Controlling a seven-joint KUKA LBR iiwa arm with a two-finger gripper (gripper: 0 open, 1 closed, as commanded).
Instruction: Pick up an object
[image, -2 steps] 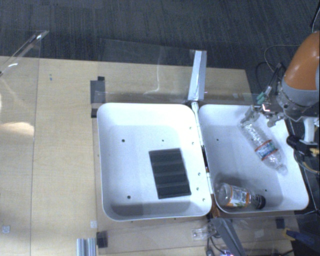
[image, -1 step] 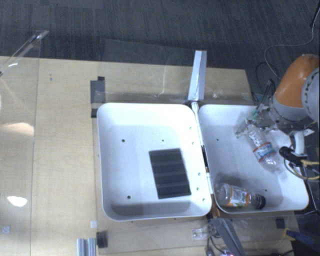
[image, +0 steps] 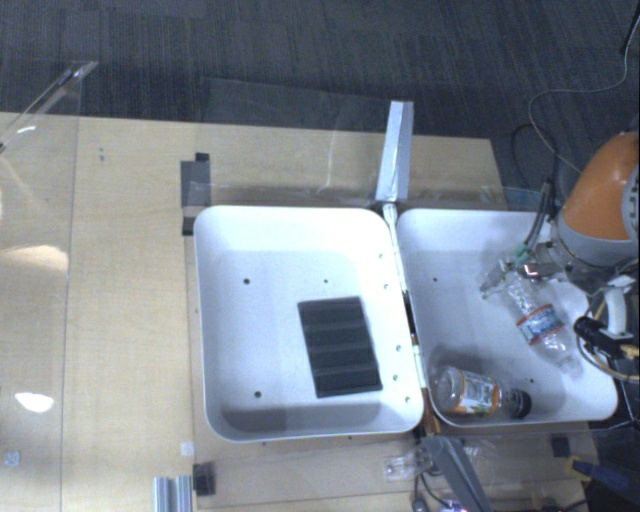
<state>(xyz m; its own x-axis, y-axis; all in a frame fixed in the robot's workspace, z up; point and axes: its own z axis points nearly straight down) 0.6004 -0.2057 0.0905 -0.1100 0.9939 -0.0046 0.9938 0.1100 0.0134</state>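
A crumpled clear plastic bottle with a blue and red label lies in the right bin, towards its right side. My gripper reaches in from the right, low over the upper end of that bottle; whether it touches the bottle is unclear. The grey arm with its orange band rises behind it. A second bottle with an orange label and a dark cap lies on its side along the right bin's front wall. A black ridged rectangular block lies flat in the middle of the left bin.
The two bins meet at a shared rim in the middle. A grey upright strip stands behind that joint. Cables hang at the right bin's right edge. Wooden bench top spreads to the left.
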